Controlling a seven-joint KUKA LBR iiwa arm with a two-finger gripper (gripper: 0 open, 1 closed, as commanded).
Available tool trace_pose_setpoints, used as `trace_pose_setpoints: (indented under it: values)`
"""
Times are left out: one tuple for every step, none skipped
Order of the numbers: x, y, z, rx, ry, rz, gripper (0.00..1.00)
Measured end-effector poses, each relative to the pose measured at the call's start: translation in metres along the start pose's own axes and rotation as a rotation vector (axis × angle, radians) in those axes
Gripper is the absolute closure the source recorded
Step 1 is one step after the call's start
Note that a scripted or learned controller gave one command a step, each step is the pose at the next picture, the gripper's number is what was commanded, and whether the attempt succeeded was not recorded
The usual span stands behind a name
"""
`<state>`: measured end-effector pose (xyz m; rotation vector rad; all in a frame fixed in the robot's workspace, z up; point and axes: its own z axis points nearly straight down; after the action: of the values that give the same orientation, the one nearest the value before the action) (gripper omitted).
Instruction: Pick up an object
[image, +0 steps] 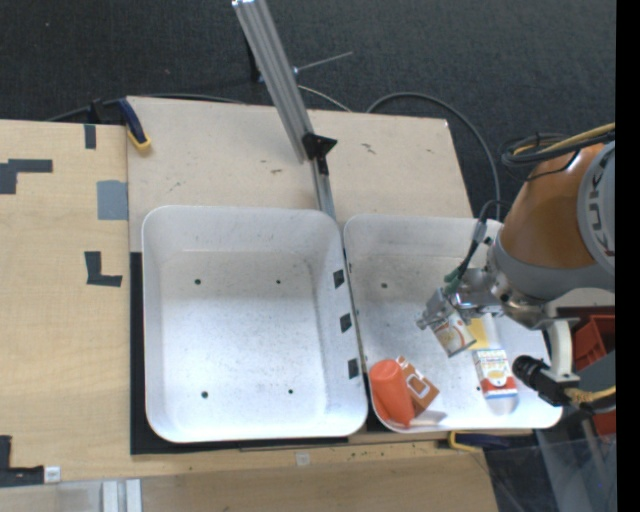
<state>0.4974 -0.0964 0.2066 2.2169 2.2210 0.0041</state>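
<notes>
My gripper hangs low over the middle of the right bin, with the grey arm and its orange band coming in from the right. A tan and yellow item lies just under and to the right of the gripper, partly covered by it. An orange cup lies on its side at the bin's front left corner, with a brown-orange piece against it. A small white carton with red and blue print lies near the front right edge.
The left bin sits beside the right one, with black clips along the shared wall. A slanted metal pole rises behind the bins. A blue and yellow clamp sits at the back left.
</notes>
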Motion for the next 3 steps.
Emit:
trace_pose_setpoints:
  values:
    - [0.001,0.001,-0.042,0.001,0.000,0.000,1.00]
    - [0.046,0.022,-0.028,0.006,0.001,-0.004,1.00]
    - [0.089,0.048,-0.036,0.004,0.002,-0.004,1.00]
